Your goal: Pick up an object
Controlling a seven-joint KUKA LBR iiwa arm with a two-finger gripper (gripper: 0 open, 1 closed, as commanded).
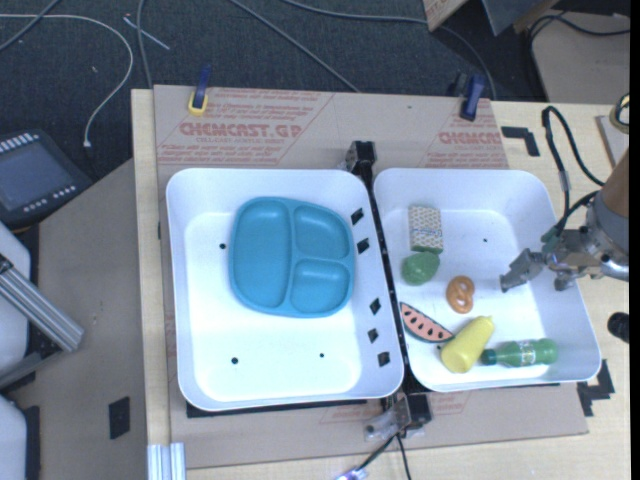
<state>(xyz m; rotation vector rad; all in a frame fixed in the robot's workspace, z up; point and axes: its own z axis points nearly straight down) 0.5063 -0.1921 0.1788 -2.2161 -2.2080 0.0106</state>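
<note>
Two white bins sit side by side on the surface. The left bin carries a blue divided plate, three compartments. The right bin carries six small items: a checkered block at the far side, a green round piece touching its near edge, a pretzel-shaped ring just right of that, a watermelon slice near the divider, a yellow squash-like piece next to it, and a green bottle lying on its side along the near wall, touching the yellow piece.

The gripper is over the right side of the right bin, fingers spread, nothing between them. It's well apart from the pretzel ring and above the bottle in frame.

Red print on the cardboard sheet under the bins reads roughly "CHEMCAST GP", repeated; the smaller lines aren't legible. Two clamps, one yellow-blue and one blue, pin the sheet's far edge.
</note>
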